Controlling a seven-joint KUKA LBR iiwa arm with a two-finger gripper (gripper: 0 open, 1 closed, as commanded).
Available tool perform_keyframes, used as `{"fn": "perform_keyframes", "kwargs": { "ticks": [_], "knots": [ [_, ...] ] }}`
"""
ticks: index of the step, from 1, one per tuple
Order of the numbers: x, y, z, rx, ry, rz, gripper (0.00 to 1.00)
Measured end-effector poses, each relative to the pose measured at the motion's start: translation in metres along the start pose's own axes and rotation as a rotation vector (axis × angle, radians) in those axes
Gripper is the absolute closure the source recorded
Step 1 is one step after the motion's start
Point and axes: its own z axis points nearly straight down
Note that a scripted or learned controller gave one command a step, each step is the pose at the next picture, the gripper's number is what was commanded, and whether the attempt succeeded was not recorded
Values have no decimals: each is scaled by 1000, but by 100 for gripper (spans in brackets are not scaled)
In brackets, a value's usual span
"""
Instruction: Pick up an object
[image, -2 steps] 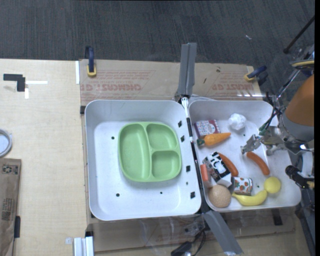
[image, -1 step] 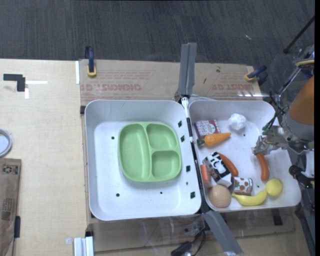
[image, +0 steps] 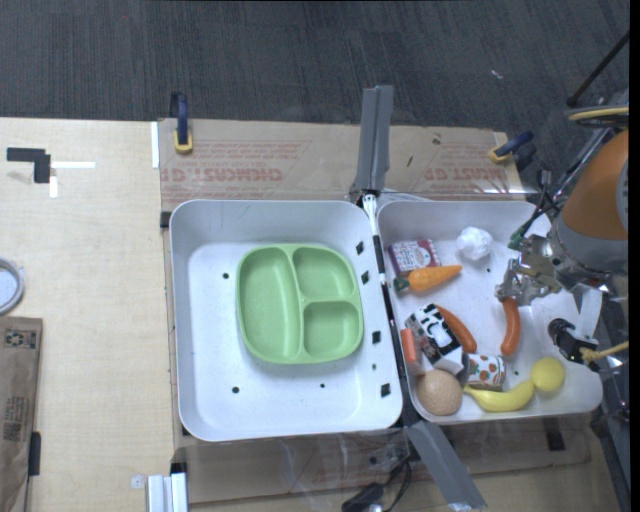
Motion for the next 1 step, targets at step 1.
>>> {"fn": "perform_keyframes", "kwargs": {
  "ticks": [1],
  "knots": [
    [56,12,-84,0,-1,-57,100]
  ]
}}
